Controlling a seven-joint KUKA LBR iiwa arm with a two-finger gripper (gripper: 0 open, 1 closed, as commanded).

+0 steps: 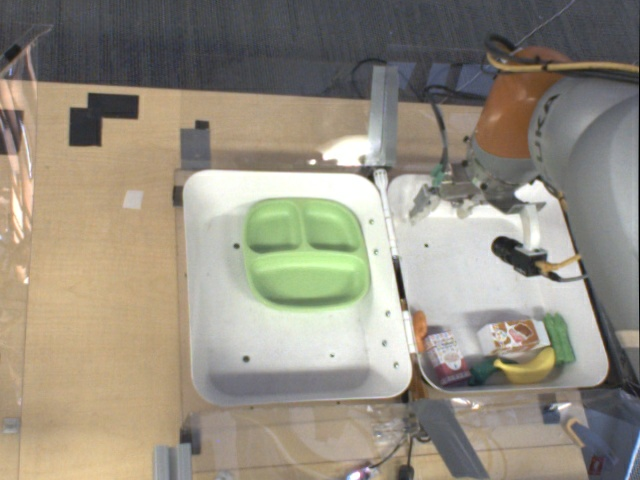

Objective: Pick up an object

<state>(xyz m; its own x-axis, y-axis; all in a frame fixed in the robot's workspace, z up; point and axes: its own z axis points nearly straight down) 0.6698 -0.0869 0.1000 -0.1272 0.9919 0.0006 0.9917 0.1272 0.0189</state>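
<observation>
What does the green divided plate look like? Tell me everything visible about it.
The green divided plate is a light lime green, matte, plastic-looking tray with rounded corners. It has three compartments: two smaller ones along its far side and one wide one along its near side, split by raised ridges. All three look bare. It lies flat, right side up, near the middle of the left bin, resting on the white floor and apart from the walls. Nothing else touches it.
</observation>
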